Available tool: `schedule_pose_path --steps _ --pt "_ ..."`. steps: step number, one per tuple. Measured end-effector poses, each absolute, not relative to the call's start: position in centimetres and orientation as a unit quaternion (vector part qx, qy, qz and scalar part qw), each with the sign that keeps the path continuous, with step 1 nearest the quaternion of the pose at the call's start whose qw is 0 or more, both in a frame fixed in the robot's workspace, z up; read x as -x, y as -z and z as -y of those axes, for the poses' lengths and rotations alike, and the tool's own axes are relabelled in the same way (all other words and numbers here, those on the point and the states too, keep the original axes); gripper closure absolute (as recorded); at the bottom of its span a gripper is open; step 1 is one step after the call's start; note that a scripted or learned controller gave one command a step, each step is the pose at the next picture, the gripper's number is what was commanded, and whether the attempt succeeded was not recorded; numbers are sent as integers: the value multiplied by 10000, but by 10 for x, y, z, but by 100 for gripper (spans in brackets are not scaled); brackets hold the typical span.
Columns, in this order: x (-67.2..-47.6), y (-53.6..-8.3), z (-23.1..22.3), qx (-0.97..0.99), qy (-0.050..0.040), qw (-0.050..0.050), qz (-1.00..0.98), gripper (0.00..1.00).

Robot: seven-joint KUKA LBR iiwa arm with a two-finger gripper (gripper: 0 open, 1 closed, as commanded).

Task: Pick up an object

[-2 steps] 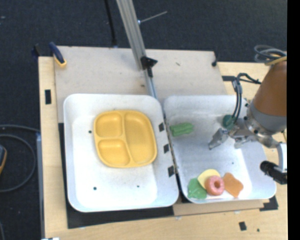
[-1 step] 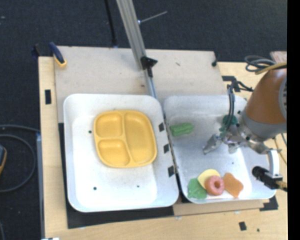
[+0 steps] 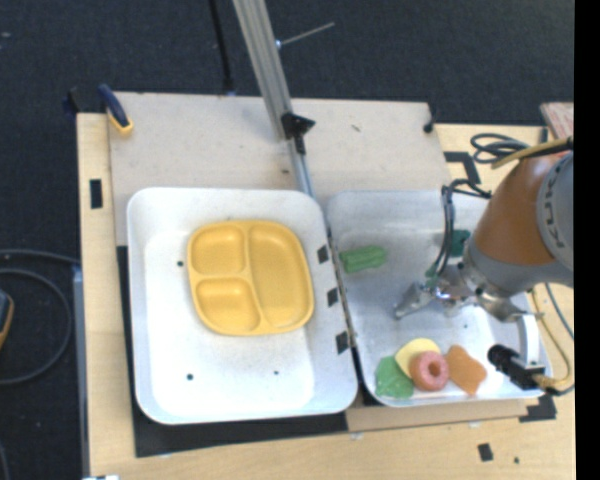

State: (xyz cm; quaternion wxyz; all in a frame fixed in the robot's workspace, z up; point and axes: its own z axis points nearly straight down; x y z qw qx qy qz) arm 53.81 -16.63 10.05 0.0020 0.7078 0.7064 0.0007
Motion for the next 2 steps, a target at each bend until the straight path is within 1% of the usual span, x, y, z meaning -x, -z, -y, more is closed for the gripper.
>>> schedule_pose_path --steps 1,2 --pt "-540 -114 166 -7086 -33 40 -7055 100" --pt "-542 -179 169 -7061 -15 36 -7081 100"
